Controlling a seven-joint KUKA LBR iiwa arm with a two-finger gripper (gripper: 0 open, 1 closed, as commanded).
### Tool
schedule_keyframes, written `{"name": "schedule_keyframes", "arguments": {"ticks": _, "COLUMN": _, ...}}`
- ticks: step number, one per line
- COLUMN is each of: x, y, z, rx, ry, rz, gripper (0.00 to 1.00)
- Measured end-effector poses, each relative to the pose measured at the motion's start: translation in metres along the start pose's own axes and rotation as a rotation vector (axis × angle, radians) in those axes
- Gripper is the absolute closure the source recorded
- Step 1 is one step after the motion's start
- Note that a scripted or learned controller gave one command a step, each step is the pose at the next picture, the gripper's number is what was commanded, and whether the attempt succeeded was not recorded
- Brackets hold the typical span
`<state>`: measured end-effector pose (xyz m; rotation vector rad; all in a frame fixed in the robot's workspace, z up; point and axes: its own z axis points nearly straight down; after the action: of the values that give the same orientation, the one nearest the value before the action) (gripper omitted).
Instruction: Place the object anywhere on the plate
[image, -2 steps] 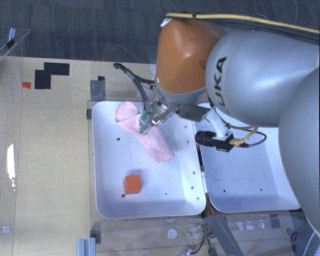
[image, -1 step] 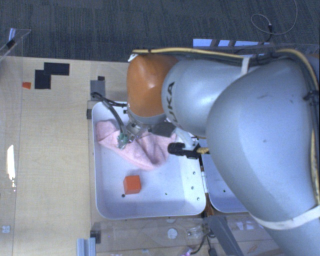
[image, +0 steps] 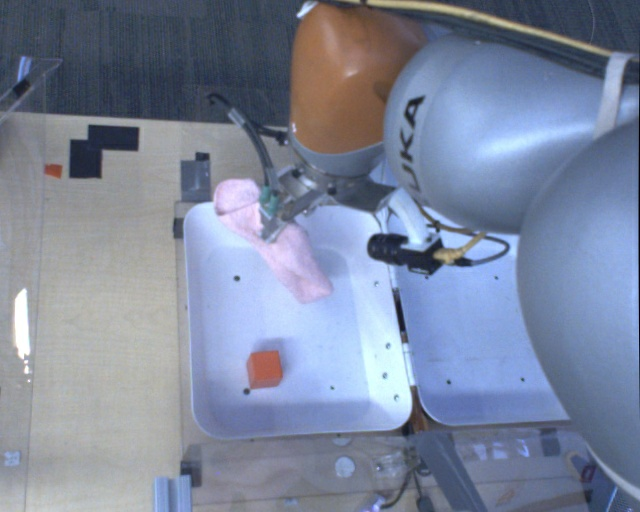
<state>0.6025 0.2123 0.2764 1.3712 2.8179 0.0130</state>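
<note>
Right, pincer (image: 270, 212) is down on the pink cloth (image: 275, 245) at the far corner of the left bin (image: 215, 400), fingers pinching its upper part. Cloth looks light and floppy, so it'll sag; bunch a fold mid-length. Orange block (image: 265, 369) sits nearer the bin's front. Can't spot a plate.

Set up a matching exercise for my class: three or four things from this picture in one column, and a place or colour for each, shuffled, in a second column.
Things:
1. orange block
2. pink cloth
3. gripper
4. right bin

Descriptions:
A. directly over the pink cloth
B. near the front of the left bin
C. partly under the grey arm
D. lies at the back of the left bin

Pairs: 1-B, 2-D, 3-A, 4-C
</note>
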Motion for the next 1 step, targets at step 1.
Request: {"name": "schedule_keyframes", "arguments": {"ticks": 1, "x": 0.0707, "y": -0.0663, "z": 0.1289, "rx": 0.008, "ry": 0.003, "rz": 0.077, "gripper": 1.00}}
